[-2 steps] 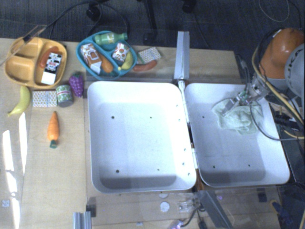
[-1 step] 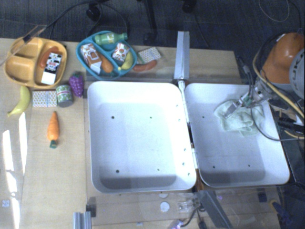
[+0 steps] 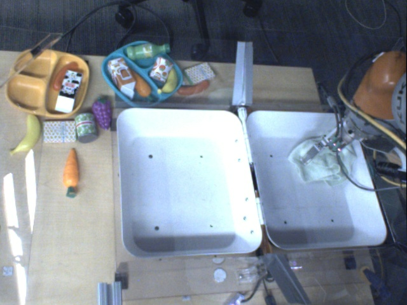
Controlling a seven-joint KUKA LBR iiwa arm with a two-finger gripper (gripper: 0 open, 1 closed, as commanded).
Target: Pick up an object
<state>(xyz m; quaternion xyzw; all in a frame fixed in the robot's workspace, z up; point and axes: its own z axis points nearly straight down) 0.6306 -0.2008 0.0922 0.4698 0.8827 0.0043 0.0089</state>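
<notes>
The claw [image 3: 331,142] sits at the cloth's [image 3: 320,161] one-o'clock edge in the right bin [image 3: 318,234], touching it; how far open, I cannot tell.

No text, brand, number or sign can be read anywhere in the camera view. The small carton [image 3: 68,90] in the yellow tray [image 3: 25,84] at far left carries black-and-white printing, and the little can [image 3: 85,126] just near of that tray has a green band around it like a label, but both are too small and blurred to make out any letters. The packets in the blue tray [image 3: 116,81] to the right of the yellow one show coloured patches only, with no legible words.
</notes>
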